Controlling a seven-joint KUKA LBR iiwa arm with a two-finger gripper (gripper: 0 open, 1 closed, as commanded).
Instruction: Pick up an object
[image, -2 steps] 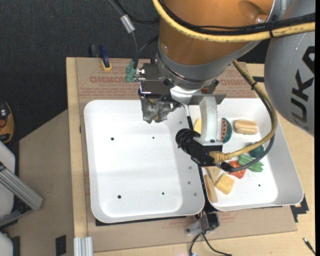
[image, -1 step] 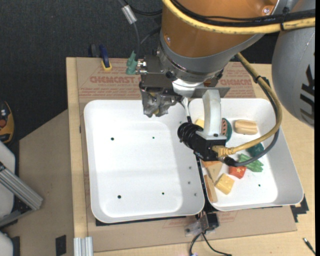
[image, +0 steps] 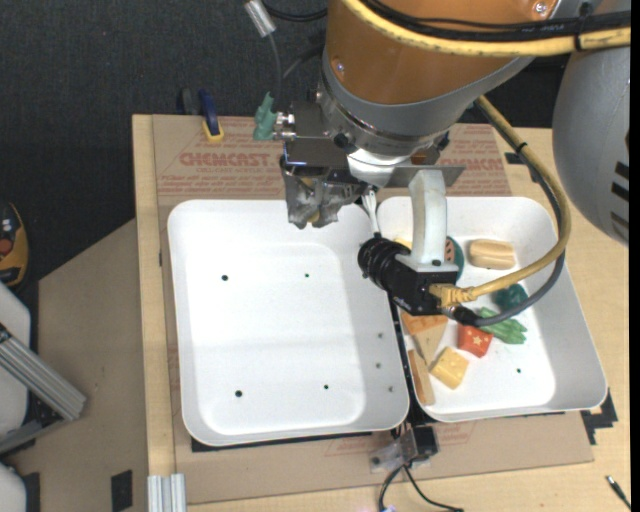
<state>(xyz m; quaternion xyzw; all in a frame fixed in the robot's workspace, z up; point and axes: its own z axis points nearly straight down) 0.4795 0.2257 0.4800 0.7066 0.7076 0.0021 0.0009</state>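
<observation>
Orange and grey, my big arm (image: 420, 60) comes in from the top right and hangs over the back of the two bins. My end effector (image: 318, 205) points down at the far edge of the left bin (image: 270, 340), close to the wall between the bins. I cannot tell if it is open or closed, because it looks dark and mixed up from here, and I see nothing held in it. A black part with a yellow cable (image: 500, 285) sticks out from my arm and reaches across the right bin.

The left bin is white and shallow. I see only little black dots on its floor.

The right bin (image: 560, 370) is white too, and the things I could pick up are all in there. A tan bun-shaped thing (image: 491, 253) lies near the back. A dark green thing (image: 513, 296) sits just under it, beside the cable. A bright green leafy thing (image: 505, 328) lies a bit lower. A red thing (image: 475, 340) is right next to the leafy one, and a yellow block (image: 449, 369) sits just below the red one. An orange flat piece (image: 425, 325) lies near the left wall of this bin, and a tan stick (image: 421, 383) lies along that wall.

Both bins sit on brown cardboard (image: 200, 160) on the bench
</observation>
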